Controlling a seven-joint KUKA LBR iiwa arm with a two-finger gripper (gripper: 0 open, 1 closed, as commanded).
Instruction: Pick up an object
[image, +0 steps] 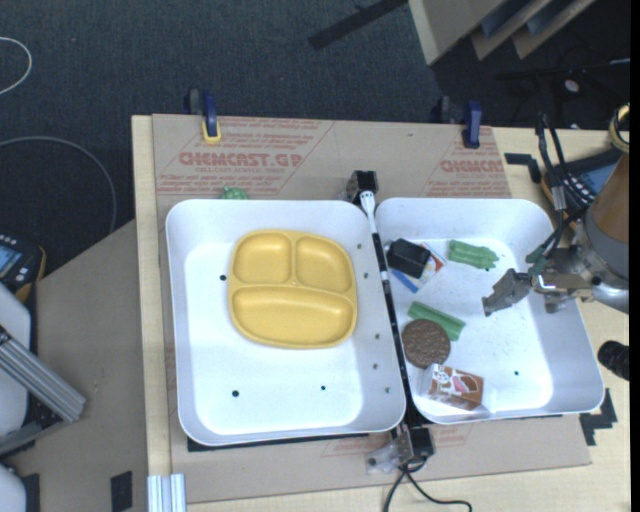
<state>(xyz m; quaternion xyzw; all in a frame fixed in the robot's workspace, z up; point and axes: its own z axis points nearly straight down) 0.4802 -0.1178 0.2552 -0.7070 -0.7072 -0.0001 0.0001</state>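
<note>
Gripper (503, 296) sits right of centre over the right bin (560, 390), fingers apart, nothing between them. We'd target the green piece (437, 320) just left: drop straight, straddle its narrow side, avoid the brown disc (427, 342).

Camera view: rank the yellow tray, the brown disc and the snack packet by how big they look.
1. Yellow tray, by far the largest.
2. Brown disc and snack packet look about alike, so I won't rank them.
</note>
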